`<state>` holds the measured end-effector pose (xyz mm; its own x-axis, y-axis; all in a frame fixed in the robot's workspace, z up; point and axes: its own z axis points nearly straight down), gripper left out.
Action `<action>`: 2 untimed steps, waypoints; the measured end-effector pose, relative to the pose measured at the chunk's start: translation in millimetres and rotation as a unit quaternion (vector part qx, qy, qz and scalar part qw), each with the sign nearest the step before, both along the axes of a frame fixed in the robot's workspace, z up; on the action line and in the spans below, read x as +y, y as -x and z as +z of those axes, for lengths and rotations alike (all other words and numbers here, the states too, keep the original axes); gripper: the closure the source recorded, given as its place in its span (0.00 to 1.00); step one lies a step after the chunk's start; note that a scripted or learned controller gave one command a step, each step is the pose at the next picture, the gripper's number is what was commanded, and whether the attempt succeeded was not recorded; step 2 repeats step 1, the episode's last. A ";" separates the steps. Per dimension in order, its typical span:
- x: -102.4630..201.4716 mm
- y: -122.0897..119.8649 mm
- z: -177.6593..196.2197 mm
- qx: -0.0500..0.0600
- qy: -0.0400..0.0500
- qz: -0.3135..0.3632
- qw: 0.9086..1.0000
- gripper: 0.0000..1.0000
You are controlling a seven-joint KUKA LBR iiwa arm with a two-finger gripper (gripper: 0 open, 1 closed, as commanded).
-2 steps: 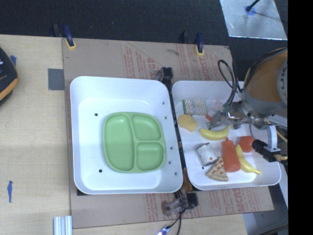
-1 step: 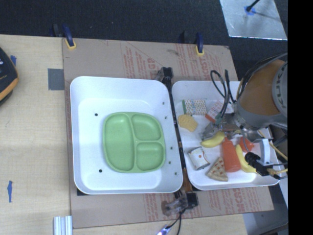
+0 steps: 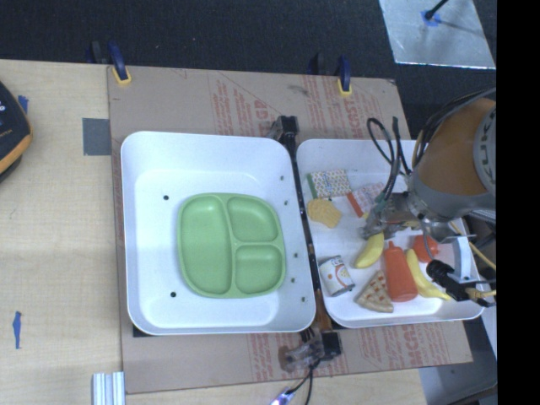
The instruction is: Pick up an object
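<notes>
The right bin (image 3: 337,154) holds several small items. Among them are a yellow round cracker (image 3: 324,213), a short yellow banana piece (image 3: 369,251), a red bottle (image 3: 399,272), a pizza slice (image 3: 375,294), a small can (image 3: 337,275) and a green patterned packet (image 3: 329,182). A longer banana (image 3: 427,280) and a small red item (image 3: 424,247) lie at the bin's right side. My gripper (image 3: 389,217) hangs low over the middle of this bin, just above the banana piece and the top of the red bottle. The wrist hides whatever is directly under it.
The left bin (image 3: 143,226) carries a green divided plate (image 3: 229,245). A red and white packet (image 3: 364,198) lies left of the gripper. Black cables (image 3: 385,142) loop over the right bin's far edge. The arm's grey and orange body (image 3: 456,154) covers the bin's right corner.
</notes>
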<state>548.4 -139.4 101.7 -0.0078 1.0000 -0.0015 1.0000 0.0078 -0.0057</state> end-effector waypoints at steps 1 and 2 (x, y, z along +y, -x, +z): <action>67.8 -19.6 90.5 -0.002 -0.001 -0.001 1.000 1.00; 67.8 -19.6 90.5 -0.002 -0.001 -0.001 1.000 1.00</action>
